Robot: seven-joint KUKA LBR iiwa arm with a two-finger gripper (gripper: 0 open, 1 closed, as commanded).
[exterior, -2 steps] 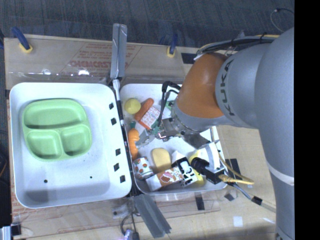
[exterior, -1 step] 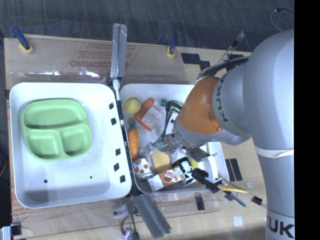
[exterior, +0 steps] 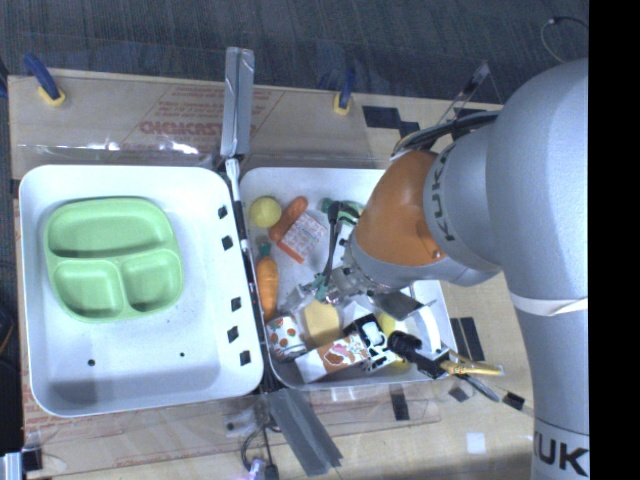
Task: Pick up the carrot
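Lower edge of right bin (exterior: 310,176): two printed packets (exterior: 343,354) side by side against the near wall, and a pale yellow block (exterior: 322,320) just above them. Gripper (exterior: 335,281) sits mid-bin just above the block, under the orange wrist band; cannot tell whether it is open or closed, and nothing is seen gripped. Carrot (exterior: 267,283) lies left of the gripper, apart from it, lengthwise along the bin's left wall. Further up are a red-and-white packet (exterior: 303,235), a small orange piece (exterior: 294,209) at its top, and a yellow ball (exterior: 265,211) beside it. Left bin (exterior: 150,368) holds a green divided tray (exterior: 112,258) in its upper left part. Two blue clamps (exterior: 45,80) grip the bench's far edge.
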